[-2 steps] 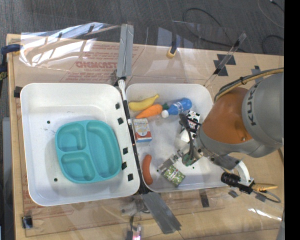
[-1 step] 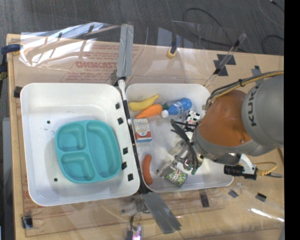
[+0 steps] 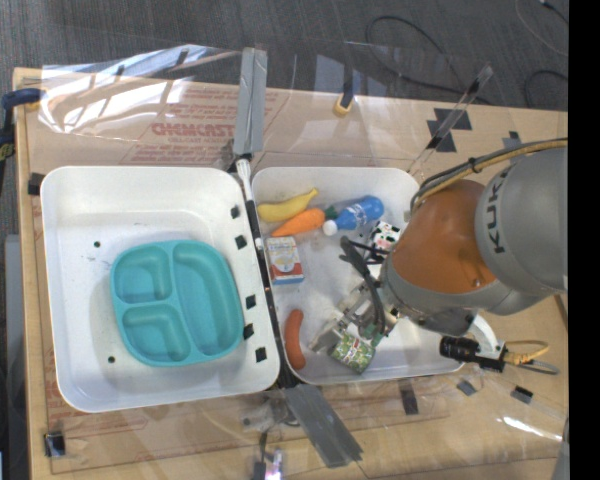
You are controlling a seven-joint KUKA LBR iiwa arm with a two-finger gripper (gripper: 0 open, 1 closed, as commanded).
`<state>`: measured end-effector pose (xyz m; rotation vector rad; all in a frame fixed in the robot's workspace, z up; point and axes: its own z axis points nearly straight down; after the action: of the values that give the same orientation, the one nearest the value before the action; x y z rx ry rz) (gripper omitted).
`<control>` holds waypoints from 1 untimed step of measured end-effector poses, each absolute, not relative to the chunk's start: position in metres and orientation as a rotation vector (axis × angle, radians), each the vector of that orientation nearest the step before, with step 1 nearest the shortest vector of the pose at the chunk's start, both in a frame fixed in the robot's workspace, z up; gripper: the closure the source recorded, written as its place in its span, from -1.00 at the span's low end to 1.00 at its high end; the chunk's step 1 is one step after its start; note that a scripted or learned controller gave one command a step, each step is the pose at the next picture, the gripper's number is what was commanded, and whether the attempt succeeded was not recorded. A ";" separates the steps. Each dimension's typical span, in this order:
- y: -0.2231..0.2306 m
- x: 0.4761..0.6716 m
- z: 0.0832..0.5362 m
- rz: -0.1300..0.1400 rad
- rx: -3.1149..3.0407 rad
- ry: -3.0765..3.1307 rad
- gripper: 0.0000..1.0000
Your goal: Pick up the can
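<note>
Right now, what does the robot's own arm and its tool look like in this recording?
The arm is bulky, rounded and grey, with black KUKA lettering on its housing. A broad orange band wraps the section above the wrist. Below it, the tool is a slim dark metal assembly with thin black cables looping around it.

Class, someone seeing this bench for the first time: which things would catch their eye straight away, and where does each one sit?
First the big grey and orange arm, leaning in from the right over the right bin. Next the teal tray, lying alone in the left bin. Then the bright clutter in the right bin: a banana, a carrot, and the can at the front wall beside the claw.
</note>
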<state>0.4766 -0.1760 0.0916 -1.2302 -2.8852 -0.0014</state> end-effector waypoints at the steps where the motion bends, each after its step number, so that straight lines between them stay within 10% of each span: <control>1: -0.176 0.478 0.102 -0.002 -1.224 -2.889 1.00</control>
<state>0.4776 -0.1757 0.1016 -1.2237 -2.8887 -0.0019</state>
